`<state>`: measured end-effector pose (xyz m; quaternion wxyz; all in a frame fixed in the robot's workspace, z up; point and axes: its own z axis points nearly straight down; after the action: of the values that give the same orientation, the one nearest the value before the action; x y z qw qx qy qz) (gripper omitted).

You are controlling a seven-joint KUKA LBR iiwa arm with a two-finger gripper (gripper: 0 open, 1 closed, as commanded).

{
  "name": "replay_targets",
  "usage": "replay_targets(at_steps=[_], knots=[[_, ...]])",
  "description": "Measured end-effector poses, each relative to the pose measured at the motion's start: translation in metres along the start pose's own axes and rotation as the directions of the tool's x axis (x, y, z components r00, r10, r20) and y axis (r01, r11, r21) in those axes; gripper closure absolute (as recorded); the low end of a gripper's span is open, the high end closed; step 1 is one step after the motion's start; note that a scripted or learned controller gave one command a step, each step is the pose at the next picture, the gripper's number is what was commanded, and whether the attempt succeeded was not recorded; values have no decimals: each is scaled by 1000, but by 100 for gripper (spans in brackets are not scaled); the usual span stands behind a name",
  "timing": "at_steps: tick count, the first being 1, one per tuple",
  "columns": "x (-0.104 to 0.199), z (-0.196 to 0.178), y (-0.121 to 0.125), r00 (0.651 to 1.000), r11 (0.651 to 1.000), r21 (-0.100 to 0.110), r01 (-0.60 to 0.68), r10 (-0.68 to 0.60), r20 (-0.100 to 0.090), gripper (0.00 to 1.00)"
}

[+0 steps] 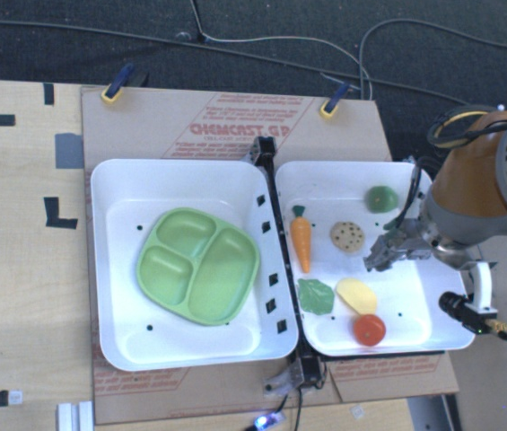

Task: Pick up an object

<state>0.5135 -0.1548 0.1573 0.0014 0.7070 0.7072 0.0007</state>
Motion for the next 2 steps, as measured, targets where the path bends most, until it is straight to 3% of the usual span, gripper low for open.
replay_targets(at_steps=[1, 2], knots=[[7, -47, -4, 1000, 1000, 0, 2, -2, 0, 100], [8, -43, -4, 1000, 1000, 4, 1, -1, -1, 100]])
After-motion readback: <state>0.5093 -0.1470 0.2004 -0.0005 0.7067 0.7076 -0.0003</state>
